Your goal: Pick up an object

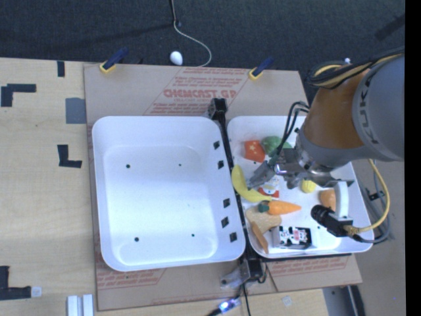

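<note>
The right bin [355, 242] holds several toy items: a yellow banana [244, 185] at its left wall, an orange carrot [283, 208], a red piece [254, 151], a green piece [272, 142], a small yellow ball [308, 186], an orange piece [327, 197] and a black-and-white box [294, 237]. My gripper [268, 172] hangs over the bin's middle, just right of the banana and above a small red-and-white item [269, 191]. Its fingers point left and down. Nothing shows between them.
The left bin [105, 176] sits beside the right one, with a black divider [225, 170] between them. Both rest on a cardboard sheet [191, 91]. The grey and orange arm [348, 120] covers the right bin's upper right part.
</note>
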Controlling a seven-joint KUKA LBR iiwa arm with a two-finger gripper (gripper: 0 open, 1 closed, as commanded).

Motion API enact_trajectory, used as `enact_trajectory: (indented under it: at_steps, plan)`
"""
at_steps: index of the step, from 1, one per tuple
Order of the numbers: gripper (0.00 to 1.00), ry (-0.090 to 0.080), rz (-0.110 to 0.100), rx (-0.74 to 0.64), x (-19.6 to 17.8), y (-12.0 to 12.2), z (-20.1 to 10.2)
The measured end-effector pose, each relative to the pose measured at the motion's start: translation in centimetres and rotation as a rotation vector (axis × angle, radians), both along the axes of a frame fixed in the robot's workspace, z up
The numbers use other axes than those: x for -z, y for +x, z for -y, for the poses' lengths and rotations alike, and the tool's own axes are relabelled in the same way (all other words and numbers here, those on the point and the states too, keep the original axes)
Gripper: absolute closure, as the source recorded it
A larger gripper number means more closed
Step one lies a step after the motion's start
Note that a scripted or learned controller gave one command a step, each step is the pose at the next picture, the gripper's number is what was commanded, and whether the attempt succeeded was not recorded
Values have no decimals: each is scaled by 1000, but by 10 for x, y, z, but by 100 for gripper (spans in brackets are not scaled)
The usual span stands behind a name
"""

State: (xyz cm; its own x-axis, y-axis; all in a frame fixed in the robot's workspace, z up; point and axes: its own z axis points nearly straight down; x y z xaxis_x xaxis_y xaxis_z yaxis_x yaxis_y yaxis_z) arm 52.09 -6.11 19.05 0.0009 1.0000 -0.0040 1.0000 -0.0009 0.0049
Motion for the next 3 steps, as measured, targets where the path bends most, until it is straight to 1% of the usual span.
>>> enact_trajectory:
  at_steps: [1,2,3]
  plan:
    - [0,2,-3,-1,104,77,47]
    - [100,4,-7,-3,90,74,43]
    - [100,-6,2,6,97,-2,39]
